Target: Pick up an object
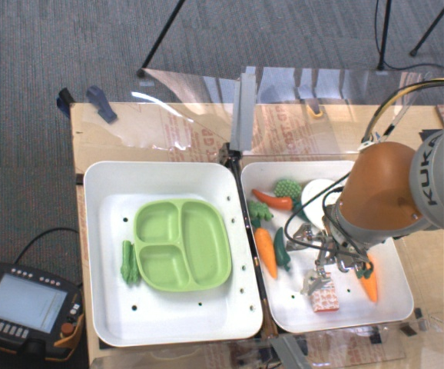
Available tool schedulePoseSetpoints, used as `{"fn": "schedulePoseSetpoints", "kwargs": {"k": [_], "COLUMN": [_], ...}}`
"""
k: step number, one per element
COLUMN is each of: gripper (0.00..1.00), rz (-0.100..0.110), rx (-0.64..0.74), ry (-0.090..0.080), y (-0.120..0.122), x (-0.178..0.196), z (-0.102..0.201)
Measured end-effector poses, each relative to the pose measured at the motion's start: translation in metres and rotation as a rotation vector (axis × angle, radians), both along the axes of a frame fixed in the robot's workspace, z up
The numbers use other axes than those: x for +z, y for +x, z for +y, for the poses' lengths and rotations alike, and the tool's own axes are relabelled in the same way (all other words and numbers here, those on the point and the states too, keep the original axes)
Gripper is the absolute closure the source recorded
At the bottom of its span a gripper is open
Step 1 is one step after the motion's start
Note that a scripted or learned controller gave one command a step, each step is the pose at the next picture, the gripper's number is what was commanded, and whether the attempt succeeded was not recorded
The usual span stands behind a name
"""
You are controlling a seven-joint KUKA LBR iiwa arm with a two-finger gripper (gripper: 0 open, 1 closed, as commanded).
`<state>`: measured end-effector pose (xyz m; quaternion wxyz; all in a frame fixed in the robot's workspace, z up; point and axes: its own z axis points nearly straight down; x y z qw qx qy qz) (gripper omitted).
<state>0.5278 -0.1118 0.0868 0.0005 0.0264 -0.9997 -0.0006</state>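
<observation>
Your arm hangs low over the right bin (403, 294), jaws down over the toy food

You see the gripper (319, 277) poised just above the small red-and-white box (325, 297) near the bin's front wall, which looks like the thing it means to pick; whether the jaws are apart or closed you cannot tell, since the metal there is a tangle and the orange wrist band (379, 194) shadows it. The box lies apart from the rest, so it is the easy target: one carrot (266, 252) and a dark green vegetable (282, 250) lie side by side to its left, another carrot (369, 281) just right of the gripper. The left bin (99, 206) holds a green divided plate (182, 244) with a green pod (130, 262) beside it, out of the way
</observation>
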Motion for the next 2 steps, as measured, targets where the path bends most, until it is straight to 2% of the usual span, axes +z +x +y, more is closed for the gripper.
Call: {"fn": "schedulePoseSetpoints", "kwargs": {"k": [1, 2], "gripper": [0.0, 0.0], "rz": [0.001, -0.003], "rx": [-0.004, 0.034], "ry": [0.0, 0.001], "y": [-0.045, 0.026], "x": [0.0, 0.001], "z": [-0.026, 0.013]}}
